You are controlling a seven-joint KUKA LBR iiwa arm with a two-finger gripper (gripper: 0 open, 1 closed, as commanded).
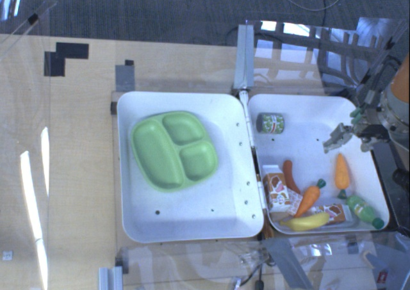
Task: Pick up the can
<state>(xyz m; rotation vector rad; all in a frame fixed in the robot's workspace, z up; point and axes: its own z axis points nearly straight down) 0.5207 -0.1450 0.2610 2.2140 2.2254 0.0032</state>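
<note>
My claw hangs over the right bin, its two metal fingers spread apart and gripping nothing. The can, a short cylinder with a green label, lies on its side well to my claw's left, near the bin's far corner. Just below my claw sits a smooth orange carrot-shaped piece. Far left, a glossy green three-compartment plate rests in the other bin.

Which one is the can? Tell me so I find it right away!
Look in the right white bin, the one with the toy food. The can lies on its side alone near the top left corner, by the divider between the bins. It's the short grey cylinder with a green label, away from the food heaped along the bottom.
</note>
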